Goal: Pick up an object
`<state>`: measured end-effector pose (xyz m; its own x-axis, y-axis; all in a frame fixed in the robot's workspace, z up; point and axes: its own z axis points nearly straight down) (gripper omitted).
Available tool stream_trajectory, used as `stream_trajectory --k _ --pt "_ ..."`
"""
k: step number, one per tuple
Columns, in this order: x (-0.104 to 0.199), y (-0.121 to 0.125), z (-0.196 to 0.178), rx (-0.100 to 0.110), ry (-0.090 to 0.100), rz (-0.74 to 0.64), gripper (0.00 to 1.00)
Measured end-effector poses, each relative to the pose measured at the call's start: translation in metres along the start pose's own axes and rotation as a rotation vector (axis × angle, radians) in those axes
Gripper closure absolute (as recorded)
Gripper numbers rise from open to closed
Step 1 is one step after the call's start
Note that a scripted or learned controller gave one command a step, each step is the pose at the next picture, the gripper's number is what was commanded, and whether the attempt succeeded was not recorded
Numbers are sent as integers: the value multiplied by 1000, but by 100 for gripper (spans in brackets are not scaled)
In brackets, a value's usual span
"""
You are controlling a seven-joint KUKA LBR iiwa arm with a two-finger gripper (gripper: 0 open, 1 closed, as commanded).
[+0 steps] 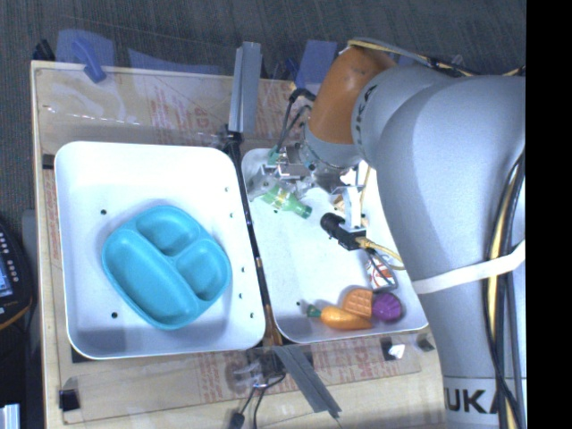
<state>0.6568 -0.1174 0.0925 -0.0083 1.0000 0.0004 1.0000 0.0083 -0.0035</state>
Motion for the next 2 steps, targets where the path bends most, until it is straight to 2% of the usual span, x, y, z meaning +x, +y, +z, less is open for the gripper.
stream_trajectory --k 1,2 --pt "0 0 -10 3 1 -3 100" --pt "57 -63 -99 0 0 -1 100"
